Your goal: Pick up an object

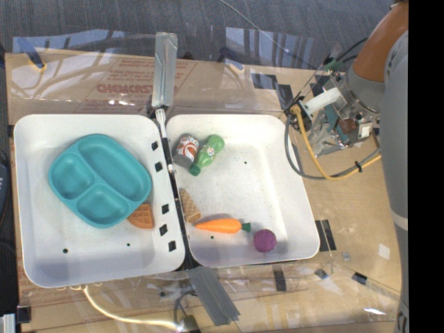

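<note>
The right bin (291, 186) holds a small grey and red can (185, 150) and a green bottle (207, 154) lying side by side at its back left. An orange carrot (220, 226) and a purple plum (264, 240) lie near the front wall. A waffle cone (189, 205) rests against the left wall. My gripper (327, 132) hangs beyond the bin's right wall, over the bench, with yellow and black cables looped around it. It is far from every object, and nothing shows in it.
The left bin (41, 255) holds a teal divided plate (100, 179) with a brown waffle piece (141, 218) at its front right edge. A taped divider (166, 193) runs between the bins. The grey arm (392, 103) fills the right side.
</note>
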